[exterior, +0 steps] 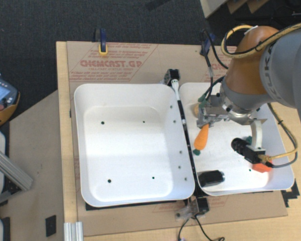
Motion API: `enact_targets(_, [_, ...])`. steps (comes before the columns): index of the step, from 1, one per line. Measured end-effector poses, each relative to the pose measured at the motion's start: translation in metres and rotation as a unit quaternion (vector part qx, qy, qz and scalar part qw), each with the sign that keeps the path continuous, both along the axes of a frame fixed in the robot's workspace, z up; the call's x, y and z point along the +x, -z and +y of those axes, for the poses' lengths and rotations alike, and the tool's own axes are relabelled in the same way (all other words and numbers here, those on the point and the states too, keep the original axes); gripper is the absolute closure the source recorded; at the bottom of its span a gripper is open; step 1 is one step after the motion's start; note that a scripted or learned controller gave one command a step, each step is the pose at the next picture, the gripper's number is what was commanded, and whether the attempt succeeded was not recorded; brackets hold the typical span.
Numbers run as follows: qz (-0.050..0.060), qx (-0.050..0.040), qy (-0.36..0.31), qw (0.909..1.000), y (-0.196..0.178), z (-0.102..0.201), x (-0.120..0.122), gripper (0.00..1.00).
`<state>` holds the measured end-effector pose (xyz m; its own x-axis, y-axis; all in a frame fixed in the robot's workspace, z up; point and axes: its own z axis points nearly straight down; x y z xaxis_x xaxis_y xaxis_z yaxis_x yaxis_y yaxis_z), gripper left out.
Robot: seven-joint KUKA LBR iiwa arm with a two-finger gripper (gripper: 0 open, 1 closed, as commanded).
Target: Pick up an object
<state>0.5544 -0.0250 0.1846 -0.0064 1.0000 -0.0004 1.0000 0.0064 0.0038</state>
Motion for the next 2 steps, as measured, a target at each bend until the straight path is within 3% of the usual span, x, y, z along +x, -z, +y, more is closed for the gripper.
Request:
enact_targets(1, [-0.005, 0.0006, 0.002, 1.0, -0.127, 0.003, -0.041, 1.0])
enact_targets(2, [0.007, 0.0008, 0.003, 1.0, -0.049, 0.024, -0.065, 1.0])
